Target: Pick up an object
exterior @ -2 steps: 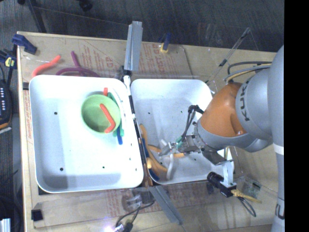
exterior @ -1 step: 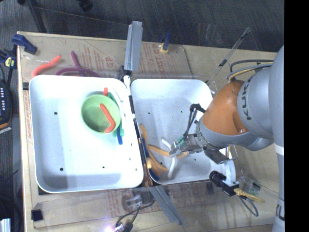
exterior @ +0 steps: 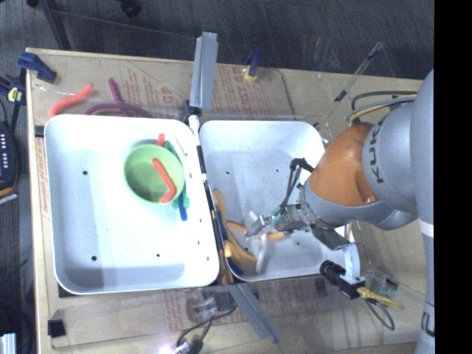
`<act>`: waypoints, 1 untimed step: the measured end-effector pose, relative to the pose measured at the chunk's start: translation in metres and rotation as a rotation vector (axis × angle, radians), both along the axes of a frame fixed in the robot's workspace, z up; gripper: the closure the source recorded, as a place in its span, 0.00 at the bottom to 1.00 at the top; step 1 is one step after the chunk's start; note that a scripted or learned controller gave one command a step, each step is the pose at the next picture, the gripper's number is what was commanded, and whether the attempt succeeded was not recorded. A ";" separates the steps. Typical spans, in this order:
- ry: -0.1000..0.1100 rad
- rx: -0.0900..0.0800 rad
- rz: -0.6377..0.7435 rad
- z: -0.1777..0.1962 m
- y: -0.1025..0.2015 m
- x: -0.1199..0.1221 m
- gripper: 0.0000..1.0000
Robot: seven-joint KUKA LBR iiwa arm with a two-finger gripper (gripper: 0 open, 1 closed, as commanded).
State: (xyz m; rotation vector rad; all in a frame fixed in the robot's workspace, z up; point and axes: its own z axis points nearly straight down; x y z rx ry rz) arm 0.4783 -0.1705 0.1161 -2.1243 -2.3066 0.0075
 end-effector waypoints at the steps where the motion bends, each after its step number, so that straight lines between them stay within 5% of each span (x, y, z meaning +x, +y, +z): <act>1: -0.002 0.001 -0.261 -0.024 -0.032 0.035 0.00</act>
